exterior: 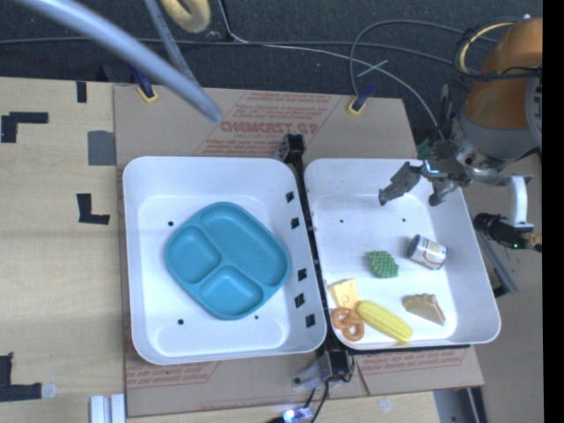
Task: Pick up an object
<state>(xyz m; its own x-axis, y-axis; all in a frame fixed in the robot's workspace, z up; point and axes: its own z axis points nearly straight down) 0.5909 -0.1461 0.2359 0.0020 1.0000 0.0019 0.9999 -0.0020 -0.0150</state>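
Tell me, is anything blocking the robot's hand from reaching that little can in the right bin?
Nothing visible does. The hand is above the far end of the right bin, fingers spread, and the small can lies nearer the camera with bare white floor between them. The green piece sits off to the can's left, apart from it.

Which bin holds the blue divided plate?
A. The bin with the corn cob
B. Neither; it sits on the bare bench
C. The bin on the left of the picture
C: the blue divided plate lies alone in the left bin, while the corn cob is in the right bin.
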